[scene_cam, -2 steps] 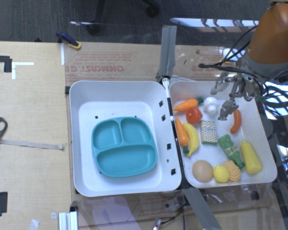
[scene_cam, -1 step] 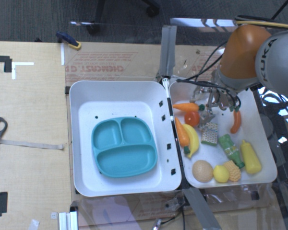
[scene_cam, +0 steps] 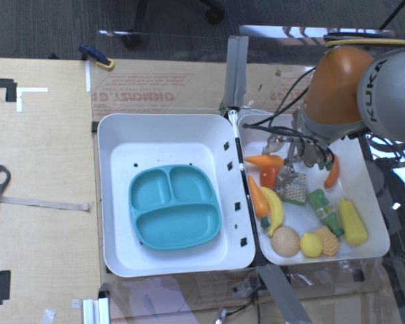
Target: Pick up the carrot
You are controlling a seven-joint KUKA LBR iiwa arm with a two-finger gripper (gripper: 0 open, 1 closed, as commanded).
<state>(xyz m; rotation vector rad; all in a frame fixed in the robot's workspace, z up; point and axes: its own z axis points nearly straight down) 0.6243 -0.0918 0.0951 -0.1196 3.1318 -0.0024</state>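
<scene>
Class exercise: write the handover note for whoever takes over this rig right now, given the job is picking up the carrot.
Gripper: low in the right bin, over the toy food; whether it grips anything is unclear.
Carrots: one lies just left of the gripper, another along the bin's left wall beside the banana.
Left bin holds the blue divided plate.
Done: arm is down among the food.
Left: close on a carrot and lift it.
</scene>
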